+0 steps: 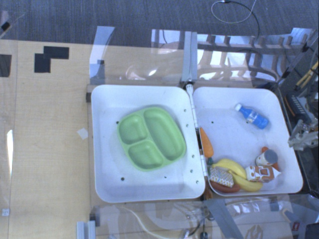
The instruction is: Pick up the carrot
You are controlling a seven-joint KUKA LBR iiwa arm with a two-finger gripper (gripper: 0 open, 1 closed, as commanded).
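The carrot (206,142) looks light, stiff, smooth — tight against the bin wall (198,133); pinch mid-body. Claw state: cannot tell.

I have one fixed camera, mounted above the bench (45,133), looking down at a slant. Both white bins (144,193) sit mid-frame at moderate range; dark carpet (124,9) lies beyond the bench.

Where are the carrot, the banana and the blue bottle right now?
carrot (206,142), camera view, middle of its orange body by the right bin's left wall.
banana (238,174), camera view, middle of its yellow curve.
blue bottle (254,117), camera view, centre of its blue body.
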